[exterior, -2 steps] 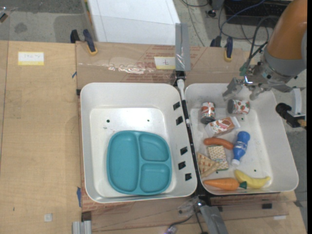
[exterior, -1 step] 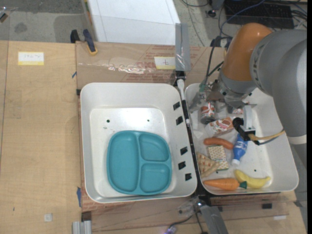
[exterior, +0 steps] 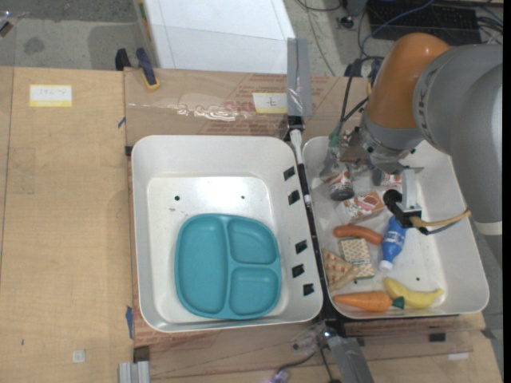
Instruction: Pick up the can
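The can point(exterior: 343, 188) is small, with a dark round end, and lies in the upper left part of the right bin point(exterior: 471, 294). It sits beside a red and white wrapper point(exterior: 365, 205). My gripper point(exterior: 345, 168) hangs directly over the can at the end of the grey arm with the orange band point(exterior: 403, 70). The wrist hides the gripper's tips and the far side of the can. I cannot tell whether the gripper touches the can.
The left bin point(exterior: 152, 174) holds a teal divided plate point(exterior: 228, 264). The right bin also holds a sausage point(exterior: 358, 234), a blue bottle point(exterior: 391, 242), a cracker point(exterior: 356, 251), a carrot point(exterior: 363, 301) and a banana point(exterior: 415, 295), all in front of the can.
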`<state>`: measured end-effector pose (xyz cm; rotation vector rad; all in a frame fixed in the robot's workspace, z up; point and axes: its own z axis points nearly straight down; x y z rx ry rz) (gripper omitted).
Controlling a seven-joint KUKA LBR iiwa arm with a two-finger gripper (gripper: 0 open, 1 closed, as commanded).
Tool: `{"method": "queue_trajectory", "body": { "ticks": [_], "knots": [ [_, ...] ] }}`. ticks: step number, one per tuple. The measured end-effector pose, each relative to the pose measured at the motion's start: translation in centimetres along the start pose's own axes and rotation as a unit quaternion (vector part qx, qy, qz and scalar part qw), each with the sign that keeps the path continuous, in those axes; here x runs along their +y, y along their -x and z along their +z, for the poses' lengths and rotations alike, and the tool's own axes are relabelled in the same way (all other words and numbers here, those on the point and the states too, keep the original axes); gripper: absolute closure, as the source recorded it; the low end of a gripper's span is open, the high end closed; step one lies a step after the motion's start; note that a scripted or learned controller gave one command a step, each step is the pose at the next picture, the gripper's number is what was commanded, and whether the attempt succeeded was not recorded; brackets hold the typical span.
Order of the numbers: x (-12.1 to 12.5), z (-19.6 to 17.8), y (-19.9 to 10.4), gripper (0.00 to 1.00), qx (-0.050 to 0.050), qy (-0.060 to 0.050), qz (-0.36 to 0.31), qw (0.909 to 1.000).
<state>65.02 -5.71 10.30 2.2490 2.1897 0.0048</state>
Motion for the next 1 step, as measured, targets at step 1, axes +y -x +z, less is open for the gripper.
{"method": "queue_trajectory", "body": {
  "ticks": [1],
  "knots": [
    [-3.21,-8.95,-5.34,1.0,0.0,-0.001,0.003,1.0]
  ]
}}
